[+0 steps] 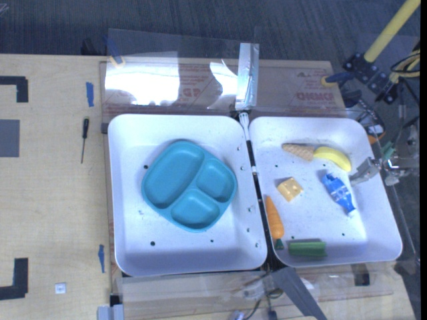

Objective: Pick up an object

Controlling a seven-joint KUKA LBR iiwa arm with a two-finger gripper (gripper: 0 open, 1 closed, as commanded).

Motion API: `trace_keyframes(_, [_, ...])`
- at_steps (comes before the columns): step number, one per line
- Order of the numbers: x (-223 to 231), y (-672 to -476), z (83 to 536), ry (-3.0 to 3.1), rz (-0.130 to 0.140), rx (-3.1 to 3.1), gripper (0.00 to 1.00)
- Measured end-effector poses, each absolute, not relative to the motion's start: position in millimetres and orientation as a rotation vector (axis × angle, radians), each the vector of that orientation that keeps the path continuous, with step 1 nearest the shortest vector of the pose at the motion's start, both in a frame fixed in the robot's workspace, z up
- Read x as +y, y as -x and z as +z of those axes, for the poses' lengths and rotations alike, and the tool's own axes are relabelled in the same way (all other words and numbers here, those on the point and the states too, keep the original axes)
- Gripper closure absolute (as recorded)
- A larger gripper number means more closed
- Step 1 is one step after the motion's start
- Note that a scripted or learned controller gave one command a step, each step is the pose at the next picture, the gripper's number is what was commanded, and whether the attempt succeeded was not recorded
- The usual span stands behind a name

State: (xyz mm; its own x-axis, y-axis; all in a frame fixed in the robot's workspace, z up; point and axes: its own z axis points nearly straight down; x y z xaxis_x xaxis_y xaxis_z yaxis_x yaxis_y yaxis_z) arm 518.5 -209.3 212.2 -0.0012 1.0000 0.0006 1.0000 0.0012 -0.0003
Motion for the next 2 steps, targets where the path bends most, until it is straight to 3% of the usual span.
trace_keyframes(1, [-165.5,-528.5,91.7,2.357,-0.002,-2.081,0.0])
trace_keyframes(2, [-165.6,-528.7,101.1,2.359,-0.003,-2.079,1.0])
